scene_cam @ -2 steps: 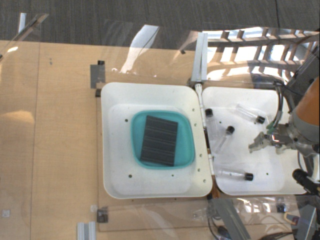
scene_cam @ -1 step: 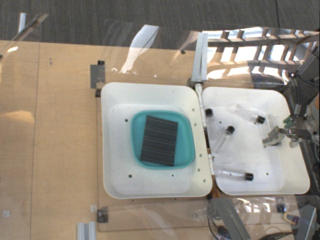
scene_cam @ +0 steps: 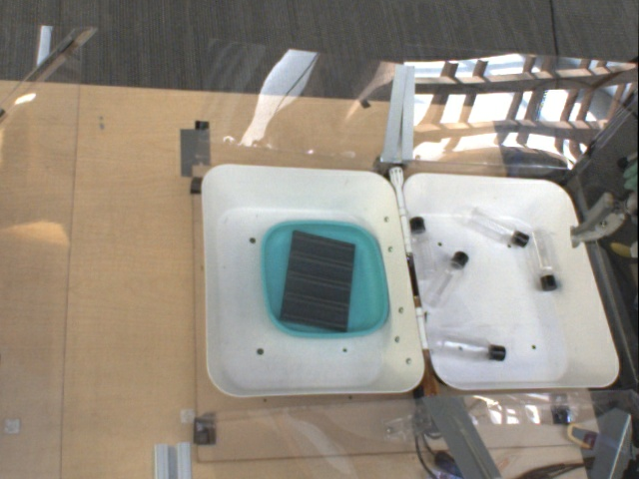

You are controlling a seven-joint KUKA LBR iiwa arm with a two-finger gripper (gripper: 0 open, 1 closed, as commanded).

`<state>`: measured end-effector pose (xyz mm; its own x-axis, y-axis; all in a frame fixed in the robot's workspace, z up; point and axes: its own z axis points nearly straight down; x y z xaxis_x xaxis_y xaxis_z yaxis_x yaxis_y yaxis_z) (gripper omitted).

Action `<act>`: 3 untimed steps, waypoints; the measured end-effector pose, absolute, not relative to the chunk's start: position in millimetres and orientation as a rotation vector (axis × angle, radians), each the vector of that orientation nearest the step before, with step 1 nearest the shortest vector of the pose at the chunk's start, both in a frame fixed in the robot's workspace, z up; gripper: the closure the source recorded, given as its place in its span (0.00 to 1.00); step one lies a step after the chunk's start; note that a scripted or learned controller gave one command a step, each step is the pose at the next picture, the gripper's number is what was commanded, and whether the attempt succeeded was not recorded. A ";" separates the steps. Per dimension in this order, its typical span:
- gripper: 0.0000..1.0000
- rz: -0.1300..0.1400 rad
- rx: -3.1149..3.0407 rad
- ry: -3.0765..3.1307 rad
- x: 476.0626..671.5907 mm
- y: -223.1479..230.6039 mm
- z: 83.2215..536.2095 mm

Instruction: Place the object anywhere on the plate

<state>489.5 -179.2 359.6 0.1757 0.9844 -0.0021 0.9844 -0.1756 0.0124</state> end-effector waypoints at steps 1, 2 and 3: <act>0.00 0.013 2.672 1.628 489.2 -184.7 437.4; 0.00 0.010 2.765 1.472 488.6 -197.1 436.4; 0.00 0.012 2.995 0.922 488.5 -197.3 436.0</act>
